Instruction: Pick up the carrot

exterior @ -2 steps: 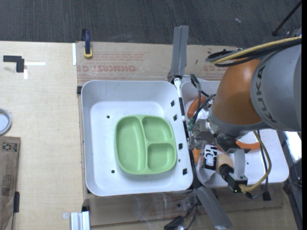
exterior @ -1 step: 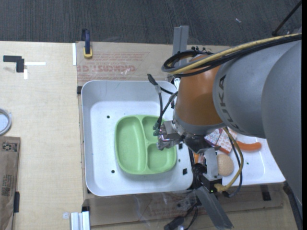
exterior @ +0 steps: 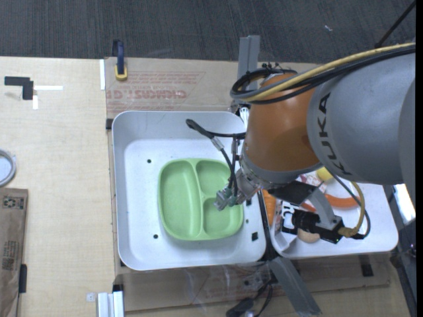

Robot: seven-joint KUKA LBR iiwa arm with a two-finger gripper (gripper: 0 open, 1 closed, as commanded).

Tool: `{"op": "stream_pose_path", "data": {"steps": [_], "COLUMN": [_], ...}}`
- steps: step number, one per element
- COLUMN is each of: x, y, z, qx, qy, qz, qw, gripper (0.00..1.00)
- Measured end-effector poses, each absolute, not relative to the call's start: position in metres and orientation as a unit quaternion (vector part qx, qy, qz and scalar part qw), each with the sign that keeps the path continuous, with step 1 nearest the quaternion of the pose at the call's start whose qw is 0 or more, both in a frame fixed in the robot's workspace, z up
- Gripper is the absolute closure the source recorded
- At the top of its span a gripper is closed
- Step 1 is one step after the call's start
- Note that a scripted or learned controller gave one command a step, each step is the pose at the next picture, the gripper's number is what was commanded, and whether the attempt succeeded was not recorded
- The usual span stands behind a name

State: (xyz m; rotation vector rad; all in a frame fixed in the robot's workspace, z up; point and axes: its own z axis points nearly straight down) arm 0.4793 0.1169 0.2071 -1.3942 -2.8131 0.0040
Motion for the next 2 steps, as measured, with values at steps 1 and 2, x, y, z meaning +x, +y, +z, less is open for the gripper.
{"op": "stream_pose_path", "data": {"steps": [1,2], "x": [0.479,0.477], "y": [0.072,0.143], "z": [0.266,0.216], "qx": [-0.679,-0.465], "qy": [-0.734,-0.885], "qz": [0.0011,0.0019], "qw": [-0.001,0.001], "gripper": [1.00,1.00]}}
